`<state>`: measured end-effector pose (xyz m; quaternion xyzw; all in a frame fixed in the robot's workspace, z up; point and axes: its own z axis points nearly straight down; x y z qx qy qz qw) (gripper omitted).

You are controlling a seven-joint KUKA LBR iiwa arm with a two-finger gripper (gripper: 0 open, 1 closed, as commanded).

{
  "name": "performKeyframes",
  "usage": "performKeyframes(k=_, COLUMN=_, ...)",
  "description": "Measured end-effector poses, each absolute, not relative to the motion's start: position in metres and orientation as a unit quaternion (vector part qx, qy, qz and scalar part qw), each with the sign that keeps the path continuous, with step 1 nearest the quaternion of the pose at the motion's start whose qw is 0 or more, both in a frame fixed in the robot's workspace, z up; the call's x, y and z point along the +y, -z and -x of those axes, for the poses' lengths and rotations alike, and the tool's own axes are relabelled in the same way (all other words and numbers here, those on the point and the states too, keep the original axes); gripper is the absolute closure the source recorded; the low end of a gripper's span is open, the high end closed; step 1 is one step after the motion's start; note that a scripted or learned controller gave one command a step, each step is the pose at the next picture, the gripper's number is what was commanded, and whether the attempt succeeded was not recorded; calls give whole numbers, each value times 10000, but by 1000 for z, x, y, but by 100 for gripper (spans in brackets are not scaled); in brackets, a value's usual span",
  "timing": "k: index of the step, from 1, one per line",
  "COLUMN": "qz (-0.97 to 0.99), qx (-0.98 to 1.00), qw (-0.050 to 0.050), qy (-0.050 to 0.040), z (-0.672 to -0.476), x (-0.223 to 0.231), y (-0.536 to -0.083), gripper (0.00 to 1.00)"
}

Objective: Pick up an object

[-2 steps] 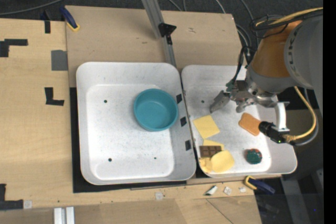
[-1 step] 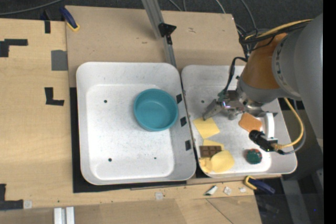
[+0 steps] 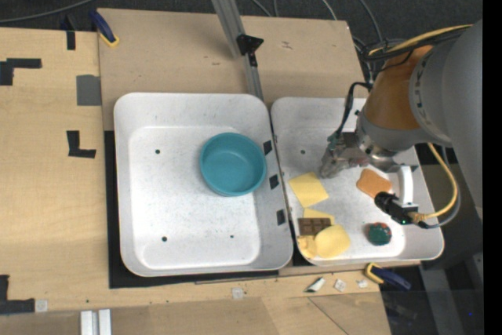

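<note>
One hand (image 3: 336,161) shows in the camera view, a dark metal cluster low over the right bin (image 3: 302,121), its tips close above the bin floor just up and right of a pale yellow square block (image 3: 308,188) — whether its fingers are spread or closed cannot be told, and nothing can be seen between them. That yellow block lies flat, matte and soft-edged like foam, near the bin's left wall. Just right of the hand an orange wedge-shaped piece (image 3: 373,182) sits partly under the wrist fittings. Toward the near edge lie a second, thinner yellow piece (image 3: 316,213), a small dark brown block (image 3: 312,227) touching it, and a rounded yellow lump (image 3: 331,242) that looks smooth and fruit-like; a small green and red round thing (image 3: 380,233) rests apart near the right corner, too small to name. Behind the hand the grey arm (image 3: 451,86) with its orange band (image 3: 390,94) hides the bin's far right side. In the left bin (image 3: 137,169), a white speckled tray with rounded corners, stands one teal bowl (image 3: 232,163), upright and glossy. Both bins rest on the pale wooden bench (image 3: 47,169).
</note>
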<state>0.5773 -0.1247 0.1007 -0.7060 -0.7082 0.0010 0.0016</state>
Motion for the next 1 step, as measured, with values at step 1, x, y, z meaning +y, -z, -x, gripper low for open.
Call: performKeyframes(k=1, qz=7062, qx=-7080, qw=-6, qy=8, z=-576, x=-114, y=-150, gripper=100)
